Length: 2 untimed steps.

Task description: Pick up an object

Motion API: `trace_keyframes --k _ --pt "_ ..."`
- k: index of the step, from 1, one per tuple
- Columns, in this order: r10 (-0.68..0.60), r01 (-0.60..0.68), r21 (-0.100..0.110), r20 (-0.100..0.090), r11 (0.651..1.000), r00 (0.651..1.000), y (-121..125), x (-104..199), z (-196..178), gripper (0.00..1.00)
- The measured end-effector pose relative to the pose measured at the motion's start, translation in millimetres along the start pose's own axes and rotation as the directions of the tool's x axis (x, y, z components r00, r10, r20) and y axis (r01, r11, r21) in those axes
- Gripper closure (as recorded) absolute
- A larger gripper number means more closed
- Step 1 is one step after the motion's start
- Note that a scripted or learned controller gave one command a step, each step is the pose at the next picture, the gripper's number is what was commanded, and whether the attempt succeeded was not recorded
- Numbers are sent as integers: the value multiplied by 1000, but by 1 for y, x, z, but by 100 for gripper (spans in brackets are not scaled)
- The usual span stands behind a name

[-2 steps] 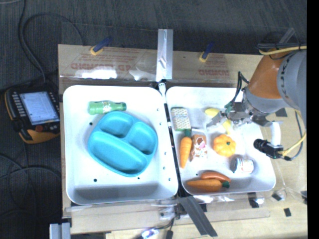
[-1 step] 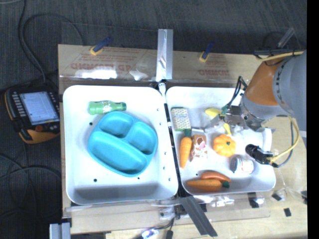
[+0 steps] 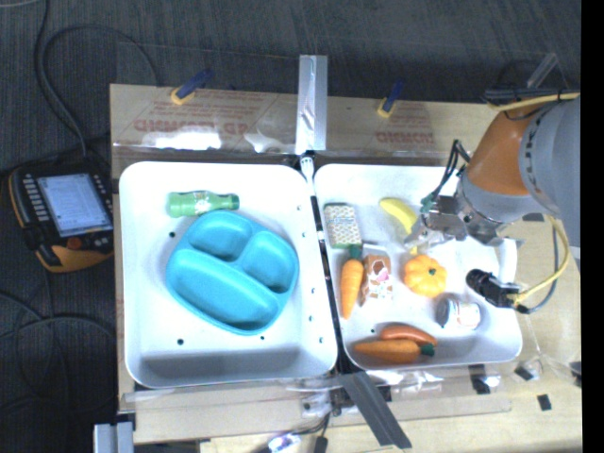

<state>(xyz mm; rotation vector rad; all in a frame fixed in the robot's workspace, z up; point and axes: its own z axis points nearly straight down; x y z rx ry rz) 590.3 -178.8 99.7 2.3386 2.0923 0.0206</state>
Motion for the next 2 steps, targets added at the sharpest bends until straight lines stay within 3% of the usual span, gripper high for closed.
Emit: trace_keyframes --k 1,2 --pt "238 -238 11 12 971 971 -12 27 -92 100" --pt "455 -455 9 15 891 891 -6 45 -115 100"
